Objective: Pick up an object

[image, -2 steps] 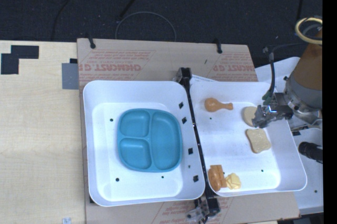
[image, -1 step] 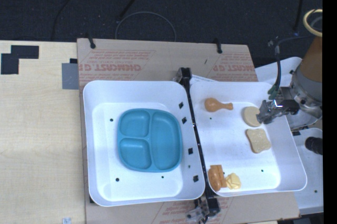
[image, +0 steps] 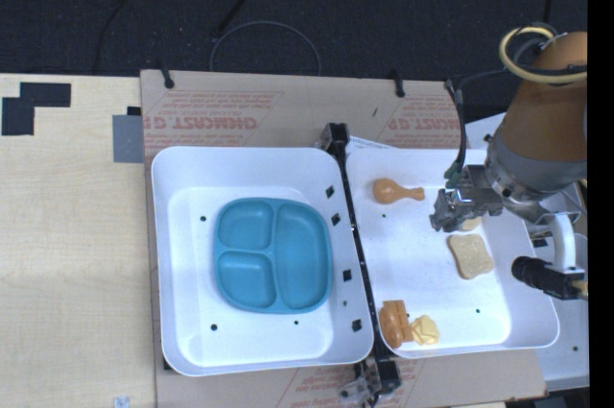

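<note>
In the right bin (image: 499,324) lie a tan drumstick-shaped piece (image: 395,192) at the back, a slice of toast (image: 470,255) on the right, and an orange and yellow food piece (image: 406,324) at the front left corner. My gripper (image: 453,212) hangs low over the right bin, just behind the toast and to the right of the drumstick. A small pale object shows by its tip, close to the toast's back edge; whether it sits between the fingers I cannot tell.
The left bin (image: 182,339) holds a blue divided plate (image: 271,254). A black divider (image: 347,233) runs between the bins. The arm's orange and grey body (image: 547,118) covers the right bin's back right corner. A black part (image: 547,276) sticks out at the right rim.
</note>
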